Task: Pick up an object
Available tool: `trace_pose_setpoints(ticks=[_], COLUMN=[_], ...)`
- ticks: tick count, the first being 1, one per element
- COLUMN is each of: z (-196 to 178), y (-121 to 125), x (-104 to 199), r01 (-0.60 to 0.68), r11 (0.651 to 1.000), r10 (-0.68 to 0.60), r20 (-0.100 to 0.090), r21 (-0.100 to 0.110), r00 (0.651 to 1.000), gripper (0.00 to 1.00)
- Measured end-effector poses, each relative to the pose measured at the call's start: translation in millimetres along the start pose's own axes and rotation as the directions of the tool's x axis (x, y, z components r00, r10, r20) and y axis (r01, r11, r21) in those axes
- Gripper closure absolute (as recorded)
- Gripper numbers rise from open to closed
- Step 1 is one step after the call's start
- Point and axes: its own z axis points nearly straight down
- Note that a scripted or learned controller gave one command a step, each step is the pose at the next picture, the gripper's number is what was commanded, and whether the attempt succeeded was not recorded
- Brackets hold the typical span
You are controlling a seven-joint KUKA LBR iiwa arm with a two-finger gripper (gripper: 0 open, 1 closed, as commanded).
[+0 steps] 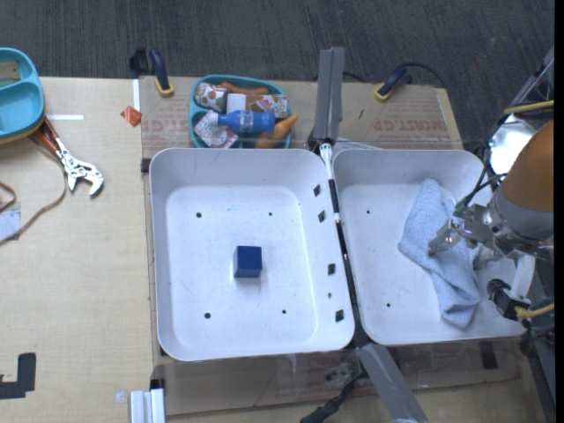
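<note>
On the far left of the desk (pixel 79 324), a blue tray (pixel 16 91) is sitting at the edge with a wrench (pixel 77 171) just beside it. Behind the bins, a small blue tub (pixel 201 95) is holding assorted bits of packaging.

The left bin (pixel 159 236) is carrying a small dark blue cube (pixel 248 261), lying flat near its middle, well apart from the walls. It is looking rigid and light, with flat parallel faces (an easy thing to pinch from above across two opposite sides).

In the right bin (pixel 379 324), a pale blue cloth (pixel 438 241) is lying crumpled toward the right side. It is looking soft and limp, so it would sag and drape once lifted; a raised fold or ridge would be giving the best purchase, since a flat patch may slip away.

The end effector (pixel 451 236) is reaching in from the right and sitting down at the cloth's upper folds. How it is set, apart or together, cannot be told from this angle, nor whether any fabric is caught.
</note>
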Motion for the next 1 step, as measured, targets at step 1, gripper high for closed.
trace_pose_setpoints(ticks=[1], z=[0.6], y=[-46.8], x=[3.9], r01=[0.314], r11=[0.949], r10=[-0.314], r20=[0.005], r21=[-0.001], r00=[0.949], gripper=[0.0])
